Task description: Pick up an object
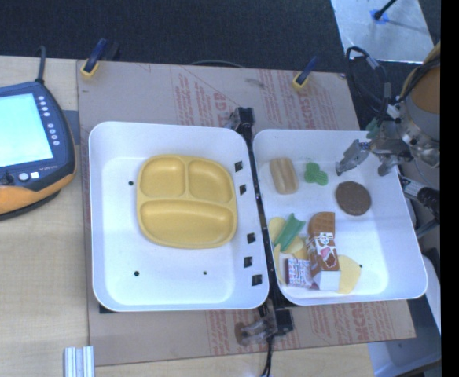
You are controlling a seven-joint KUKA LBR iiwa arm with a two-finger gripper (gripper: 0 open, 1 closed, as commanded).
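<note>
Camera view
Gripper: you see the gripper (369,159) over the far right part of the right bin (394,277); whether it is apart or together you cannot tell, and nothing shows clamped in it.
Brown disc: the round brown disc (354,198) lies just below the gripper on the bin floor, apart from it.
Green piece: a small green piece (317,174) sits to the gripper's left, near it.
Bread roll: the tan bread roll (283,175) lies further left, beside the green piece.
Heap: well below and left of the gripper you find a heap (314,251) of small items, among them a brown-and-red packet.
Left bin: the left bin (111,210), far left of the gripper, holds a yellow divided tray (187,201).
Pendant: a touchscreen pendant (17,144) rests at the bench's far left.
</note>
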